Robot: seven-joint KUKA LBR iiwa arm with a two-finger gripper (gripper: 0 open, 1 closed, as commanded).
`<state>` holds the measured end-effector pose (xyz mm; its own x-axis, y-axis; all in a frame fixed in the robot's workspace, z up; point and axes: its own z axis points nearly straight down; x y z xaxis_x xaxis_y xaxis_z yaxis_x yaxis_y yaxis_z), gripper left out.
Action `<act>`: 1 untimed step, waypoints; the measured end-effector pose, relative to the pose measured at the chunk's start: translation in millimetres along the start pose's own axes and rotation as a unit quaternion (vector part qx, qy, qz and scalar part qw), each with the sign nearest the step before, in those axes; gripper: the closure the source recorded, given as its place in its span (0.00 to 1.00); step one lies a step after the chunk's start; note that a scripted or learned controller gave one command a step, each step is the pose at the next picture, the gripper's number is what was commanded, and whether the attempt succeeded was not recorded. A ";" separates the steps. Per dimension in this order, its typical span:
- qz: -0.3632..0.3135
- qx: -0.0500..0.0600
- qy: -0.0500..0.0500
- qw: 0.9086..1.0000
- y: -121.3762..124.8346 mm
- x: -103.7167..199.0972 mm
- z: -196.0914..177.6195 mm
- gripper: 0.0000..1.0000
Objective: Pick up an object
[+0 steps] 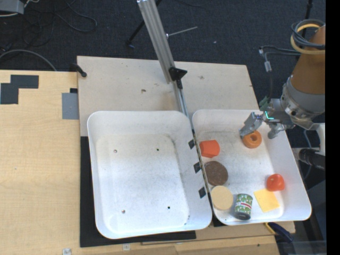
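The gripper (pixel 261 126) hangs with its 2 fingers spread apart, straddling the orange ring (pixel 252 139) near the far right of the right bin (pixel 297 209). Centre over the ring, drop straight, then squeeze.

You are working in a robotics lab — aluminium rail (pixel 159 36), loose cables (pixel 32 4), white bins (pixel 106 126) on a bench (pixel 127 84).

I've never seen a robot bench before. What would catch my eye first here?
Probably the arm's tool hanging over the right bin, just above an orange ring. That bin also holds an orange block, a brown disc, a small can and a yellow block. A metal rail slants across behind.
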<state>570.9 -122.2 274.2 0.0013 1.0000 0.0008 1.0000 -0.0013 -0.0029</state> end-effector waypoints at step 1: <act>-0.001 0.002 0.000 1.000 -3.9 0.5 44.0 0.00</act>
<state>566.8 -121.7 230.2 0.0000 1.0000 0.0015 1.0000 0.0000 -0.0076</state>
